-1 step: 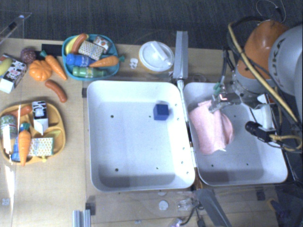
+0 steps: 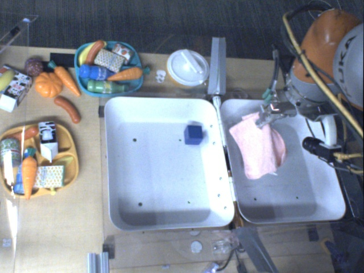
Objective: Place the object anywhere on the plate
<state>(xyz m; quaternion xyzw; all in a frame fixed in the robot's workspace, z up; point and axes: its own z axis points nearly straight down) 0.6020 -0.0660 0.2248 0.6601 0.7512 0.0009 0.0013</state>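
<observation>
A: Where's the blue cube (image 2: 194, 133)?
B: Left bin (image 2: 122, 209), upper right area, lying loose.
A: Gripper (image 2: 266, 117)?
B: Over the right bin (image 2: 327, 212), clamped on the pink cloth (image 2: 259, 147), whose top edge is pinched and the rest drapes down.

The bench (image 2: 85, 209) is evenly and fairly brightly lit from overhead, with a cool bluish cast on the two white bins; the left bin (image 2: 165, 209) shows soft grey shade along its near wall, and the right bin (image 2: 296, 209) a fainter one. Shadows are short and diffuse; detail is soft throughout, and the arm (image 2: 335, 44) at the right edge is blurred.
</observation>
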